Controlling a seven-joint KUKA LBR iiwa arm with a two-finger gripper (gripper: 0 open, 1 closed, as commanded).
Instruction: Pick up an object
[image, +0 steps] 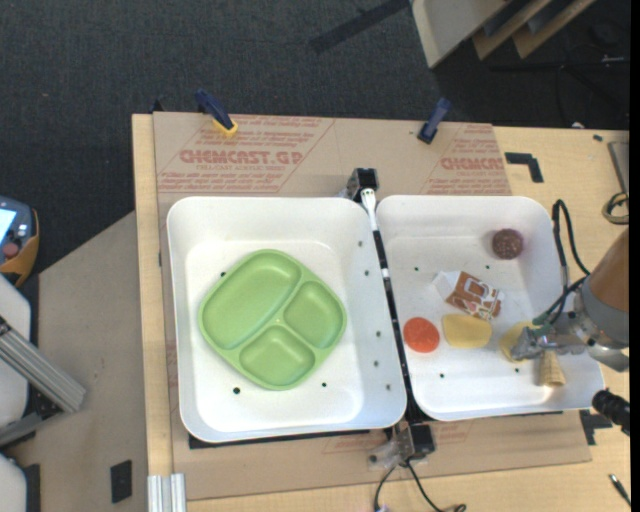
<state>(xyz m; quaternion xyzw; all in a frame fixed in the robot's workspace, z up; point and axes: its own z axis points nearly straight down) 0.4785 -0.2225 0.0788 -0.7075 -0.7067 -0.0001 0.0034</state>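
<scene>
A: Camera view, above the bench: what sits in the two white bins?

B: The left bin holds a green divided plate with three compartments. The right bin holds a dark reddish ball near its far corner, a small orange-and-white packet, an orange-red disc, a pale yellow block touching the disc's right side, and a tan cone-like piece by the near right wall.

A: Where is the gripper?

B: The gripper is low over the right bin's right side, just above the tan piece and beside a yellowish-green scrap. Whether its fingers are apart or closed, or grasp anything, cannot be told.

A: Any legible writing?

B: Red print on the brown board under the bins reads "CHEMCAST GP". The packet's print is too small to read.

A: Anything else?

B: Two blue clamps grip the board's far edge.
</scene>
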